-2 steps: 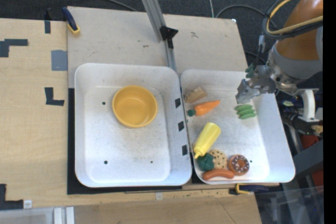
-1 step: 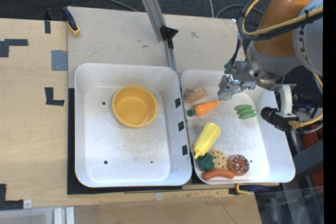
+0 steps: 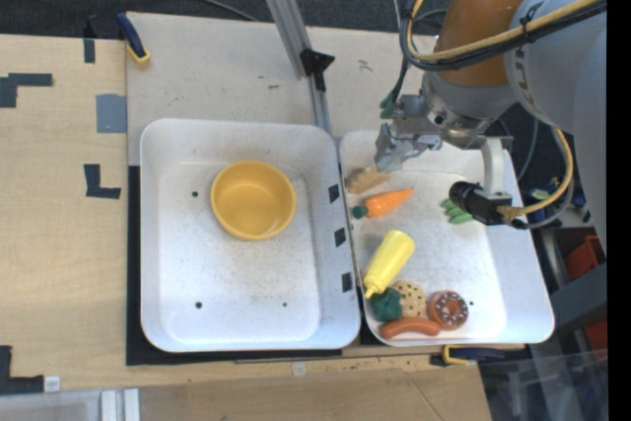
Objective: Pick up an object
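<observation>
The gripper (image 3: 391, 155) hangs low at the right bin's (image 3: 513, 256) far-left corner, just above a tan toy piece (image 3: 365, 179); its grip I cannot tell. A toy carrot (image 3: 385, 203) lies beside. Likely the approach step; next, descend and close.

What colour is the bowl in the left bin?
Yellow. The bowl sits alone in the left bin, clearest in the camera view.

No text, label, brand or number can be read on the bins, the toys, the arm or the bench.
</observation>
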